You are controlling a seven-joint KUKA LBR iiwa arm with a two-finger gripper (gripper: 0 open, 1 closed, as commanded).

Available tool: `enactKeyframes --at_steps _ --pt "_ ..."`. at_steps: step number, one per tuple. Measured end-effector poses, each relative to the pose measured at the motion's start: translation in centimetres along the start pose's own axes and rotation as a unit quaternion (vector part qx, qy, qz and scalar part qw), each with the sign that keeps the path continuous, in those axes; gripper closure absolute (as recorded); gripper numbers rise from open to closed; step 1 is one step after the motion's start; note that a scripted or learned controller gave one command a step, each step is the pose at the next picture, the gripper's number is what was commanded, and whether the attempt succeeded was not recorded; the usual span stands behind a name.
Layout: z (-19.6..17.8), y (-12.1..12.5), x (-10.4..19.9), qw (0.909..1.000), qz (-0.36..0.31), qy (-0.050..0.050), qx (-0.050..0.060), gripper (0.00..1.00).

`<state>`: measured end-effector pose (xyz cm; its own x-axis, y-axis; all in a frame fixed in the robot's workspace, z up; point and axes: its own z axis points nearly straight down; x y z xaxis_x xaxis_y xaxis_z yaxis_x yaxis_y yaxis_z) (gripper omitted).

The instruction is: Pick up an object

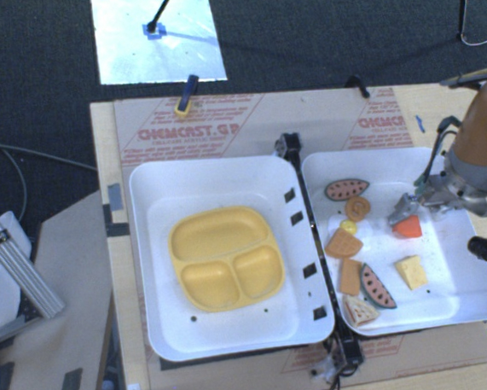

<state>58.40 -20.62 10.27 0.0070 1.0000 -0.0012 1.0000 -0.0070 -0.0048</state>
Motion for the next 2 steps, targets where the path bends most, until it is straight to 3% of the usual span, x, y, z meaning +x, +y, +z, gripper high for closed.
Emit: enactKeyframes --at_steps 1,2 --pt "-1.2 0.6 0.5 1.0000 -0.005 0.000 -0.005 1.00" --pt "-11.3 -4.4 9.6 0.9999 -0.009 0.002 -0.006 1.00"
